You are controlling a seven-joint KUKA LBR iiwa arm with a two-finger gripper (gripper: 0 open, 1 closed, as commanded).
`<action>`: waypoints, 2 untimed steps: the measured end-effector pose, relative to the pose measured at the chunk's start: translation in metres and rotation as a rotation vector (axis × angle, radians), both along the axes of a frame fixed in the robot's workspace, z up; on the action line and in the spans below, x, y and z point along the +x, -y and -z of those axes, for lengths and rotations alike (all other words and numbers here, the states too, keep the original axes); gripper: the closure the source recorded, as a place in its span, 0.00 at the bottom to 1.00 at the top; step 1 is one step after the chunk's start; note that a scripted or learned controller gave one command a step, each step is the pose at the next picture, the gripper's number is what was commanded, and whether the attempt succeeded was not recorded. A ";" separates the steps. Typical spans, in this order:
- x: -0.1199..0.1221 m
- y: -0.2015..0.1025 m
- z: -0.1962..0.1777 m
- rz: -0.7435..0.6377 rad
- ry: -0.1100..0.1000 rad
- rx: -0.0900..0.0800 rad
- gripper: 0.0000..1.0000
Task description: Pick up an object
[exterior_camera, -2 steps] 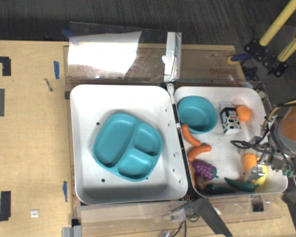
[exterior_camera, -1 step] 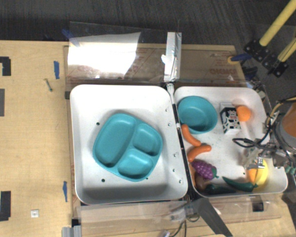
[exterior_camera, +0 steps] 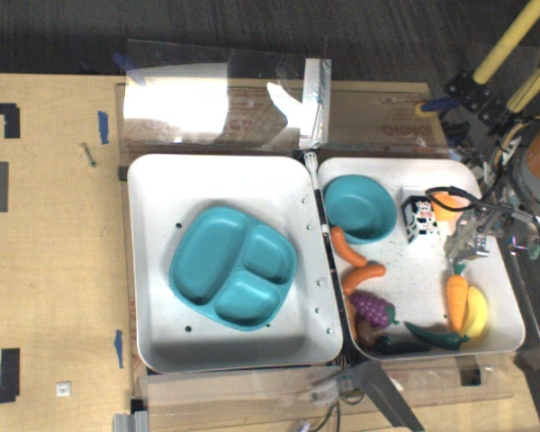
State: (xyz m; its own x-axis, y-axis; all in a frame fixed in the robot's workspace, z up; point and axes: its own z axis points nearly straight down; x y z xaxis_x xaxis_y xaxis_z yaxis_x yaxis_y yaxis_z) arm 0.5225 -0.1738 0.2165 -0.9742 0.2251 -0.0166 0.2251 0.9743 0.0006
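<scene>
Grapes (exterior_camera: pixel 372 309) lie at the right bin's (exterior_camera: pixel 508 336) near edge. Left bin (exterior_camera: pixel 153 187) holds 1 teal tray (exterior_camera: pixel 234 266). Right bin holds a bowl (exterior_camera: pixel 360 207), 2 carrots, a banana (exterior_camera: pixel 475 311). Gripper (exterior_camera: pixel 465 246) hangs above the carrot (exterior_camera: pixel 456 301); finger spread unclear.

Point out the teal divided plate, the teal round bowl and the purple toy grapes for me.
Teal divided plate (exterior_camera: pixel 232 266): camera view, central ridge between compartments.
Teal round bowl (exterior_camera: pixel 358 203): camera view, inside bottom.
Purple toy grapes (exterior_camera: pixel 371 309): camera view, middle of the bunch.
</scene>
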 end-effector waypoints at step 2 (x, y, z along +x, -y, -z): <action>-0.020 0.042 0.128 0.131 -0.003 0.001 0.00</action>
